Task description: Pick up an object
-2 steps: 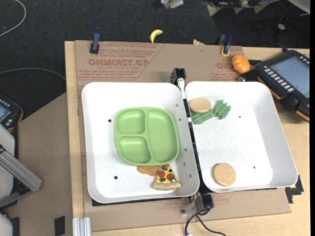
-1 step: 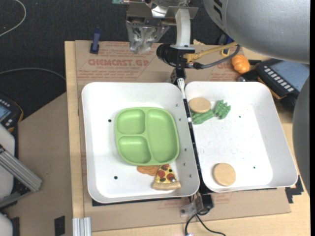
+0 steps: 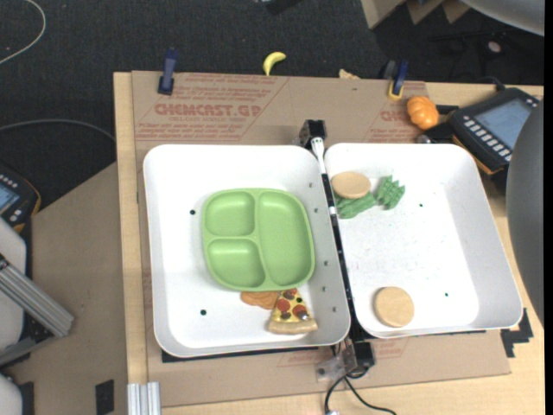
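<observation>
A green divided plate (image 3: pixel 257 237) is seen in the left bin (image 3: pixel 164 232). Just below the plate, a toy pizza slice (image 3: pixel 291 313) is lying. To the plate's right, in the right bin (image 3: pixel 471 249), two round biscuits (image 3: pixel 351 184) (image 3: pixel 393 306) and a green leafy toy (image 3: pixel 378 197) are found. Part of the grey arm (image 3: pixel 529 197) is seen farther right, well apart from the plate.

**A robot test lab, by every sign**

Here's the table (image 3: pixel 216 115), a bare board held by blue clamps (image 3: pixel 168 72) at twelve o'clock. Two white bins (image 3: pixel 164 232) sit side by side, holding toy food: a plastic pizza slice (image 3: pixel 291 313) at six o'clock. A control pendant (image 3: pixel 497 128) lies at two o'clock, loose cable (image 3: pixel 26 11) coils at ten, aluminium framing (image 3: pixel 34 301) at eight.
</observation>
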